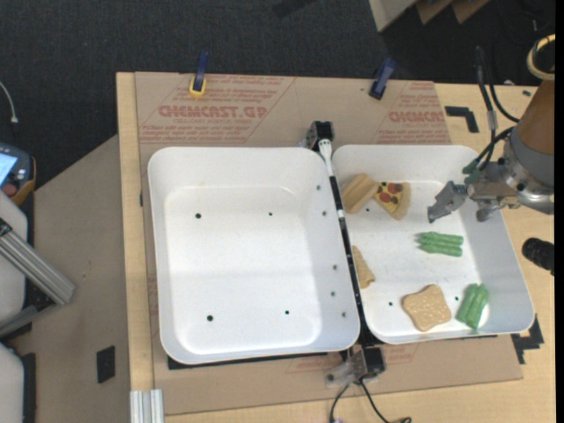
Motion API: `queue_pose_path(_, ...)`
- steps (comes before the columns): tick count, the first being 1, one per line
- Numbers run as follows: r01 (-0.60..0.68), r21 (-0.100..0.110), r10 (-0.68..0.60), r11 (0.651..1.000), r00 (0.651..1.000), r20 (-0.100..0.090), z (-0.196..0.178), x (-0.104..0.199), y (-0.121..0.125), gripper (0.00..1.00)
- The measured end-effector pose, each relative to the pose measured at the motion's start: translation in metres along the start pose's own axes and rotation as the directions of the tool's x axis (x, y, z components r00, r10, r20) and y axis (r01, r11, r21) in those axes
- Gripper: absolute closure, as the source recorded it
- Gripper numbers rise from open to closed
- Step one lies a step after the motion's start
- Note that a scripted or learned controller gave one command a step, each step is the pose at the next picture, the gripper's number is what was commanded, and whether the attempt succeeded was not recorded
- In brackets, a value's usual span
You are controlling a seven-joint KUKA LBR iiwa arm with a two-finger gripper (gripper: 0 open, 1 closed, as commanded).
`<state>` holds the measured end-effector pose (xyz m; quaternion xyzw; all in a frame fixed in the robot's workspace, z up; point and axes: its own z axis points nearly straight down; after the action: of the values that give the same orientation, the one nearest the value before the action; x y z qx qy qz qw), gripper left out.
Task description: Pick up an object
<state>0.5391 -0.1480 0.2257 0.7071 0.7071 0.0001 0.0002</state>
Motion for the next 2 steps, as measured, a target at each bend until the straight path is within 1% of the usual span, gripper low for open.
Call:
queue_pose_path(1,-0.004,0.004,0.004,1.0,1.0,0.0,0.0135,-0.0465,-0.0114,0.0)
queue_pose_path(2,-0.001,0.002,0.001,1.0,1.0,-0.001,0.0128,-0.044,-0.0104,0.0)
